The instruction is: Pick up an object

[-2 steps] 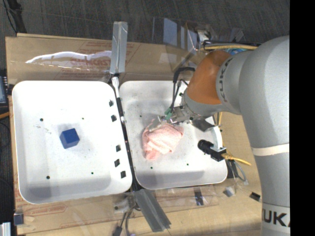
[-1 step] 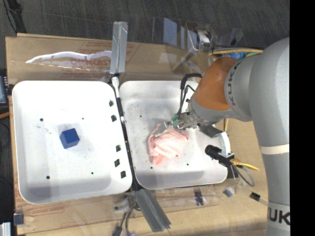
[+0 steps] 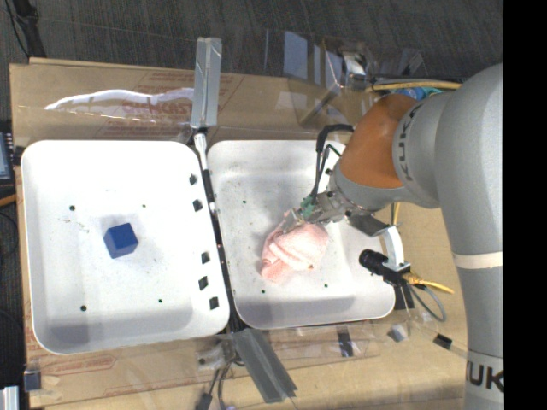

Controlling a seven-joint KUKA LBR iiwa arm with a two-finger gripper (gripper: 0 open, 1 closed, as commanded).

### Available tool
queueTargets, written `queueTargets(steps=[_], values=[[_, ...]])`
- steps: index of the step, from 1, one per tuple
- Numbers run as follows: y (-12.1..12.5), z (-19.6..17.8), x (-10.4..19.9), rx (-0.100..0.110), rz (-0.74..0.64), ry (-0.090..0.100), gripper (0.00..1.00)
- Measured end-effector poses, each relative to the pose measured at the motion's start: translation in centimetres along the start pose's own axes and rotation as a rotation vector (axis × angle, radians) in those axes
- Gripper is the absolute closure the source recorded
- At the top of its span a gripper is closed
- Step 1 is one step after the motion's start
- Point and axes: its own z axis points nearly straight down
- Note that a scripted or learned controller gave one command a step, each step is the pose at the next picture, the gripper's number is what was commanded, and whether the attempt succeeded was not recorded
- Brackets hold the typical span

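Observation:
A pink, crumpled soft object [image 3: 293, 250] lies in the middle of the right bin [image 3: 256, 165]. My gripper [image 3: 301, 214] reaches down from the right and sits at the upper edge of the pink object, touching or just above it. A small blue cube [image 3: 120, 239] rests alone in the left bin [image 3: 51, 169], well away from the gripper.
The divider between the two bins [image 3: 209, 229] carries several small black clips. The grey arm with its orange band [image 3: 380, 148] covers the right bin's far right side. Cardboard [image 3: 102, 92] lies under and behind the bins.

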Motion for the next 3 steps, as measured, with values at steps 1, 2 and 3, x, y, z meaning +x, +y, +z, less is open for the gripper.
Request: queueTargets(steps=[1, 2, 3], values=[[1.8, 0.9, 0.1, -0.003, 0.208, -0.003, 1.00], [6.4, -14.1, 2.8, -0.001, 0.111, -0.002, 1.00], [3.9, -17.6, -1.1, 0.000, 0.101, -0.002, 1.00]])
